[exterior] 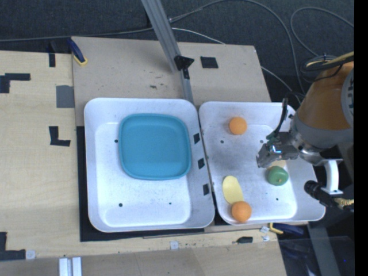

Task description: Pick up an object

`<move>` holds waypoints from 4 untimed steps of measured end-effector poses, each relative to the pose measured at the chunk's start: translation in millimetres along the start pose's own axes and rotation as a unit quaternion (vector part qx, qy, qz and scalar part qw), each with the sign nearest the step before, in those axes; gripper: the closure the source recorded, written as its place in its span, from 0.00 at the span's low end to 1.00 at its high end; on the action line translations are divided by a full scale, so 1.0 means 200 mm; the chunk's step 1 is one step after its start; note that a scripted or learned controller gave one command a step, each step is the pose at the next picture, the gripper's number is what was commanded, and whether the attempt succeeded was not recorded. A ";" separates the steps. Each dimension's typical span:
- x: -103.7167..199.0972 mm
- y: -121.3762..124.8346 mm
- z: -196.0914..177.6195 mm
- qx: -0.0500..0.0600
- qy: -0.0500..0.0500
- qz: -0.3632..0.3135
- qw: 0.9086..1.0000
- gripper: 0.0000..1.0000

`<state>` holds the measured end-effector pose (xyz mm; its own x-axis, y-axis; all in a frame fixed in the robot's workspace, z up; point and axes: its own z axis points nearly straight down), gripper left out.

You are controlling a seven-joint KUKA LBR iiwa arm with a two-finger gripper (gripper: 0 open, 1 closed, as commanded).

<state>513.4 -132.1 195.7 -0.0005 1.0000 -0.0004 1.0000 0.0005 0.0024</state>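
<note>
**Pincer low in the right bin, beside a green ball**

Two white bins sit side by side on the worktop [144, 56]. The left bin [98, 154] holds a blue plate [154, 146], square with rounded corners, lying flat towards its far half. The right bin [253, 111] holds four small things: an orange ball [237, 125] near the far wall, a green ball [278, 175] towards the right side, a pale yellow piece [231, 188] near the left wall, and a second orange ball [241, 211] just beside that piece at the near edge, close enough that they seem to touch.

The arm [328, 105] reaches in from the right, its orange band above the grey wrist. The pincer [270, 156] hangs over the right part of the right bin, just up and left of the green ball. Whether it touches the ball I cannot tell. I also cannot tell how it stands, apart or together, since the metal parts blur into one grey shape at this angle. Nothing is seen gripped in it. The far orange ball lies apart from the pincer, up and to the left; the yellow piece and the near orange ball lie well apart from it, towards the near left corner.

A grey bar [167, 33] slants across the worktop behind the bins, and cables [276, 22] run over the dark floor beyond.
</note>
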 end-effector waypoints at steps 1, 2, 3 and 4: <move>-0.02 0.01 -0.31 -0.001 0.000 0.000 1.000 1.00; 0.25 0.05 -0.25 0.002 0.001 -0.002 1.000 1.00; 0.54 0.10 -0.18 0.002 0.001 -0.002 1.000 1.00; 0.82 0.11 -0.14 0.002 0.001 -0.002 1.000 1.00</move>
<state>535.1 31.1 223.6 -0.0047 1.0000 0.0007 1.0000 0.0047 -0.0016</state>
